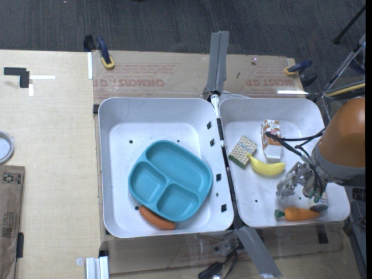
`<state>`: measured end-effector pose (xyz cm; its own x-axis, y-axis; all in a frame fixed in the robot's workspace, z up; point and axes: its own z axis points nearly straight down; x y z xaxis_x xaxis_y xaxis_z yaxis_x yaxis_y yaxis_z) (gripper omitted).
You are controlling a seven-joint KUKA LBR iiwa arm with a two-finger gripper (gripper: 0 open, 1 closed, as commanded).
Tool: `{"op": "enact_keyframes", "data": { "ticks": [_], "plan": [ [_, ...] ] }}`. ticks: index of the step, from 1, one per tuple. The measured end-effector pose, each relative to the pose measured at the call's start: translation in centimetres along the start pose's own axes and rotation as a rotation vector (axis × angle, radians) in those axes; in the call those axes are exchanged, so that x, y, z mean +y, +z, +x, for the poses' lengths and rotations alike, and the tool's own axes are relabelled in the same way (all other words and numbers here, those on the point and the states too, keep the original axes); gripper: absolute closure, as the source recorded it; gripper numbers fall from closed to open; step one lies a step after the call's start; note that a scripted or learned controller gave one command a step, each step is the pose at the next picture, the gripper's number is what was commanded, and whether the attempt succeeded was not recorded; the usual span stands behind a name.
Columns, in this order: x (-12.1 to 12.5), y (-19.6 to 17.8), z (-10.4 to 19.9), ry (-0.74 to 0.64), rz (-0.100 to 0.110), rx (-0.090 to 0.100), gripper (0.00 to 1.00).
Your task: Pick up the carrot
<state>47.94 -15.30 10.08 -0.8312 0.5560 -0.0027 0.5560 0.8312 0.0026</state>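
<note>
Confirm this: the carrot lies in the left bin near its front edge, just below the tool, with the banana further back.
One thing is wrong: the carrot lies in the right bin, not the left. The camera view shows it near that bin's front edge, just below the tool, with the banana further back. The orange thing in the left bin is a sausage-like piece beside the blue plate.

A blue divided plate [170, 181] fills the left bin [110, 156] (a banana [267, 167] lies in the right one).
</note>
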Motion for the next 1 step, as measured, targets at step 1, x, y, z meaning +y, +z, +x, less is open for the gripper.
{"op": "enact_keyframes", "data": {
  "ticks": [1],
  "plan": [
    [0.06, -0.92, -0.12, 0.003, -0.002, -0.003, 1.00]
  ]
}}
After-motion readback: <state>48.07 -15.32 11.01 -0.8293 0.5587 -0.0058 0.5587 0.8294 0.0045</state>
